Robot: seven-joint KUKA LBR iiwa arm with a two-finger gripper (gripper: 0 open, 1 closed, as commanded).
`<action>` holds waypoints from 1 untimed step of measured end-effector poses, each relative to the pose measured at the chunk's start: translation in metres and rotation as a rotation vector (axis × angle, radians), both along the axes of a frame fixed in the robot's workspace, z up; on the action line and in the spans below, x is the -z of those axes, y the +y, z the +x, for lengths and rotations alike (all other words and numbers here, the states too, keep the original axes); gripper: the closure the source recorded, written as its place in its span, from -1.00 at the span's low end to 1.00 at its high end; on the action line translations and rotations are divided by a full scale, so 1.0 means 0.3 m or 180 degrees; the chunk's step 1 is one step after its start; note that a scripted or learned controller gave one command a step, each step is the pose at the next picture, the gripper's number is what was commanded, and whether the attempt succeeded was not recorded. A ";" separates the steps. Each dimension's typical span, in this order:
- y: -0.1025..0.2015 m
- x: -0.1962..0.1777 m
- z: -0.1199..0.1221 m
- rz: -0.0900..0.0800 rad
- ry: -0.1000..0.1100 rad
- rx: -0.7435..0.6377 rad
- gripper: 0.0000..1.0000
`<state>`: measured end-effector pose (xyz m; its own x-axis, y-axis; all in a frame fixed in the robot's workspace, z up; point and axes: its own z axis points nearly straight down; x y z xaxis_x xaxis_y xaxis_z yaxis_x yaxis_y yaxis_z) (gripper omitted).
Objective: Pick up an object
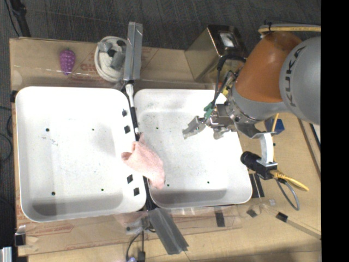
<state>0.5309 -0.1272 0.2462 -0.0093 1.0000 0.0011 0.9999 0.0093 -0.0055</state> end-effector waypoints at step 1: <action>0.237 0.186 0.008 -0.0004 -0.0002 -0.0004 -1.00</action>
